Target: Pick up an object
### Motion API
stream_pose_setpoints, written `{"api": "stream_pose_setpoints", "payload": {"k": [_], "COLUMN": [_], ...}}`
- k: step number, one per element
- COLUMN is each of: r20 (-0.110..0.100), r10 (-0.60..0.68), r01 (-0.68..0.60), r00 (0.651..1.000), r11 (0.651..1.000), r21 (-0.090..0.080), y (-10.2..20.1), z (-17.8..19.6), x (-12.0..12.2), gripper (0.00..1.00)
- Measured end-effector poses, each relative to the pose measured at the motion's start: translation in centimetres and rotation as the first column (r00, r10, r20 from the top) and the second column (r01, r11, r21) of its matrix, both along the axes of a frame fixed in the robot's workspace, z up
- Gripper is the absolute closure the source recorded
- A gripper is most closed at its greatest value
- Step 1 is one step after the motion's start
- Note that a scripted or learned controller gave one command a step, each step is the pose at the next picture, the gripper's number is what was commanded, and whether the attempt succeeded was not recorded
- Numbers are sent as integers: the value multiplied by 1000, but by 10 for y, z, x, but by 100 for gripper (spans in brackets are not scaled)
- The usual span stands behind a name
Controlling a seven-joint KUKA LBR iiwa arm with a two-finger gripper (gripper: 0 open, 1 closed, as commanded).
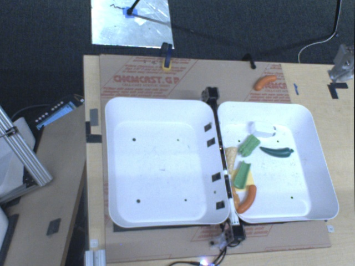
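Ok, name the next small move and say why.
Probably bring the arm in from the right over the right bin and line up above the dark green pepper. The bin's items all sit there, and the pepper lies apart from the others, while the light green pieces and the orange sausage crowd the divider.

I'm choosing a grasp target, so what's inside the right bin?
Right bin holds two light green pieces, a dark green pepper, an orange sausage, a white item. Yellow underneath is mostly covered.
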State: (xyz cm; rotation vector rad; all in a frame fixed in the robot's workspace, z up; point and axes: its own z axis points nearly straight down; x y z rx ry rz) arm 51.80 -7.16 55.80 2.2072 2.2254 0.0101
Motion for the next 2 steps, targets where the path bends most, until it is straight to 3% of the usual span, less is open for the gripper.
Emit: {"api": "stream_pose_setpoints", "payload": {"k": [2], "r20": [7], "r10": [5], "r01": [-5], "r00": [1000], "r11": [1000], "r21": [0], "y": [0], "z": [23], "x": [1], "gripper": [100]}}
